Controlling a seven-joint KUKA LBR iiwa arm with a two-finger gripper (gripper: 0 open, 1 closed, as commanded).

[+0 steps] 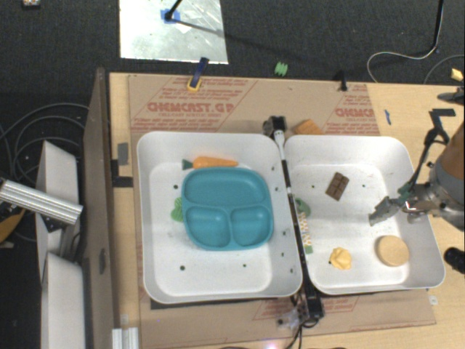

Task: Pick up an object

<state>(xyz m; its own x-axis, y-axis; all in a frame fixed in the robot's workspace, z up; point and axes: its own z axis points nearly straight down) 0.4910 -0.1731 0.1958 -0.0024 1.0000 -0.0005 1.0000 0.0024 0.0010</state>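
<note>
Claw point(381, 213): hangs low in the right bin point(363, 155), nothing pinched; spread or pressed together, cannot tell; round biscuit point(392, 251) just below-right of it, likeliest pick; brown block point(336, 186) up-left; yellow lump point(340, 258) below-left.

Right bin point(349, 153) mid floor open; teal tray point(227, 208) fills left bin point(163, 195).

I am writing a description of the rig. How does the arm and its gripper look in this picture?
At the right edge, the arm looks grey, with an orange patch near its top. The gripper is dark grey metal with slim fingers. A thin black cable runs along the arm.
</note>
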